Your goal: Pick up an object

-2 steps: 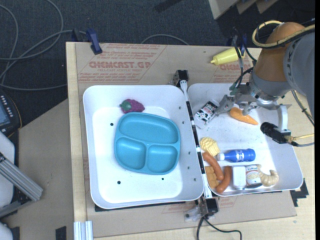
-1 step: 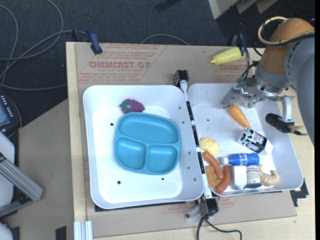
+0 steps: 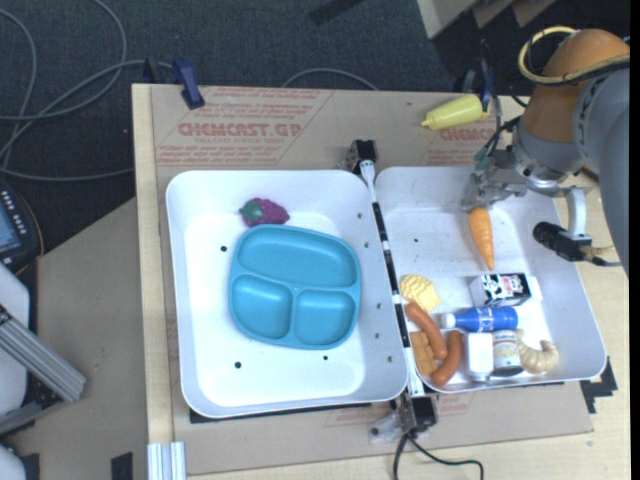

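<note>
Claw (image 3: 484, 196): I see it low over the far end of the right bin (image 3: 572, 308), its tips meeting the carrot's (image 3: 482, 233) thick top; whether it is released or clenched I cannot tell. Carrot: lies lengthwise, pointing toward the near side, apart from the other goods. Bench board (image 3: 250, 128): bare brown margin runs along the far edge, with a yellow object (image 3: 455, 113) resting on it near the arm (image 3: 565, 108). Left bin (image 3: 195, 268): white floor open on all sides of a blue divided plate (image 3: 294, 284); a purple item (image 3: 264, 210) sits just beyond the plate's far rim. Right bin, near end: crowded with sausages (image 3: 432, 340), a blue-labelled bottle (image 3: 484, 319), a black-and-white carton (image 3: 501, 288), a small jar (image 3: 506, 352). Open floor remains left of the carrot. Surroundings: dark floor with cables (image 3: 60, 28) beyond the bench.
</note>
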